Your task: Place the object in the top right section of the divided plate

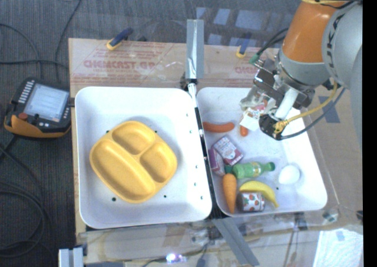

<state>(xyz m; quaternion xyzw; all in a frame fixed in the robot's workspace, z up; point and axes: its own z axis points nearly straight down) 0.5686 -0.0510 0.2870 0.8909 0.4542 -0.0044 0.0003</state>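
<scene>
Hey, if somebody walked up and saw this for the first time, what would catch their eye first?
Probably the yellow divided plate, alone in the left bin. Next, the arm's orange band at upper right, with the gripper hanging over the right bin. Then the toy food bunched in that bin: a sausage, a carrot, a green bottle, a banana and a white egg.

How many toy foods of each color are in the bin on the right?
Orange: 2, the sausage and the carrot
Pink: 1, the carton
Green: 1, the bottle
Yellow: 1, the banana
White: 1, the egg
Red: 1, the can
Total: 7
</scene>
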